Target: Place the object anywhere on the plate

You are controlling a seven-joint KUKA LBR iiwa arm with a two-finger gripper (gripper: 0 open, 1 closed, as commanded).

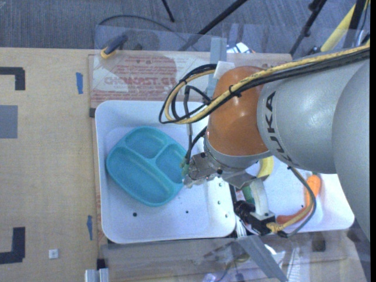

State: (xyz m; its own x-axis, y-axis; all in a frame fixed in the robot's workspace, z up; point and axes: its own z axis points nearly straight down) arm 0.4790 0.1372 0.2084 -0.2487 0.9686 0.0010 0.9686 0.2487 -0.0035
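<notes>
A turquoise plate [144, 164] with three compartments lies in the left white bin [111, 216], tilted toward the bin's left side. My gripper [189, 172] hangs at the plate's right edge, under the big orange band of the arm [235, 122]. A small green bit shows at the gripper's tip, right against the plate's rim; what it is cannot be made out. The arm hides most of the gripper.
The right bin [338, 213] lies mostly under the arm. In it I see a yellow piece [265, 168], a green item [256, 191] and orange items [315, 184]. Cables loop over the wrist. A tan board covers the bench to the left.
</notes>
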